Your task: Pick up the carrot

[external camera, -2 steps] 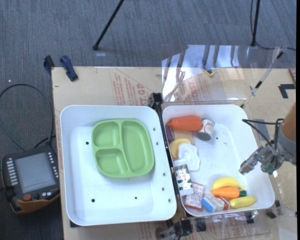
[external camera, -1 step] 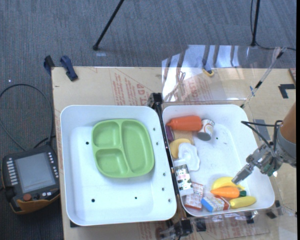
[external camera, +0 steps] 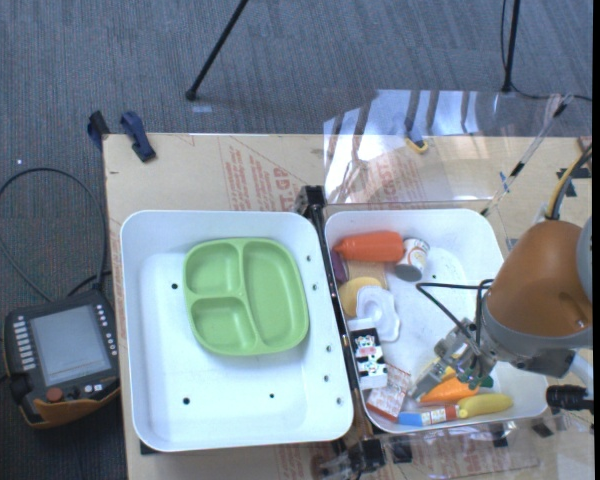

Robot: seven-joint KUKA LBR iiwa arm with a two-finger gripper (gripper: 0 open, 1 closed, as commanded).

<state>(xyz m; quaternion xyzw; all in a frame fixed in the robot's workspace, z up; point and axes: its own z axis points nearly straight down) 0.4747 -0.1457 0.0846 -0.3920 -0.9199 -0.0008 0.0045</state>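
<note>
The carrot [external camera: 446, 391], small and orange with a green top end, lies near the front edge of the right bin [external camera: 480, 230], just above a yellow banana-shaped toy [external camera: 486, 405]. My gripper [external camera: 460, 363] hangs directly over the carrot's upper right end, very close to it or touching it. The orange wrist band and grey arm cover the bin's right side. Whether the carrot sits between the fingers is not visible from this angle.
The right bin also holds a larger orange-red oblong toy [external camera: 370, 246] at the back, a small can [external camera: 414, 256], a yellow-and-white item [external camera: 365, 298], a printed box [external camera: 368, 358] and flat packets [external camera: 390, 400]. The left bin [external camera: 160, 408] holds a green divided plate [external camera: 247, 295].
</note>
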